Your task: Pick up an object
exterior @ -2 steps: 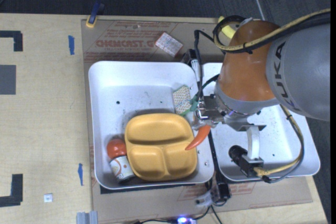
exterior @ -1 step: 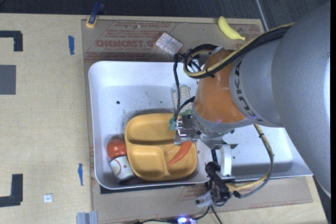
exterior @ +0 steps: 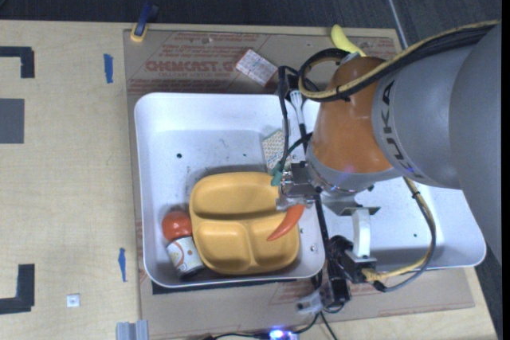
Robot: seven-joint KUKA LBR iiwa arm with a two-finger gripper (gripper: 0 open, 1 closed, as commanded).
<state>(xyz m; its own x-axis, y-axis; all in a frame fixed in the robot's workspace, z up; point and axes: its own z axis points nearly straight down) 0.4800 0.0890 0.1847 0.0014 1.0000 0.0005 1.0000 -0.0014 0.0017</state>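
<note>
Gripper (exterior: 296, 185) over left bin, jaw state unreadable under the wrist.
Yellow divided tray (exterior: 239, 231) just left of and below jaws, filling the bin's (exterior: 151, 131) near half; orange carrot-shaped piece (exterior: 284, 224) directly under, on tray's right edge. Red-capped bottle (exterior: 180, 241) wedged against tray's far-left side. Open floor beyond.

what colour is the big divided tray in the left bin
Yellow tray, seen in the camera view.

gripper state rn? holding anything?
Gripper: cannot be told, since the wrist hides it. It sits at the right edge of the yellow tray in the left bin, beside an orange carrot-shaped piece.
</note>
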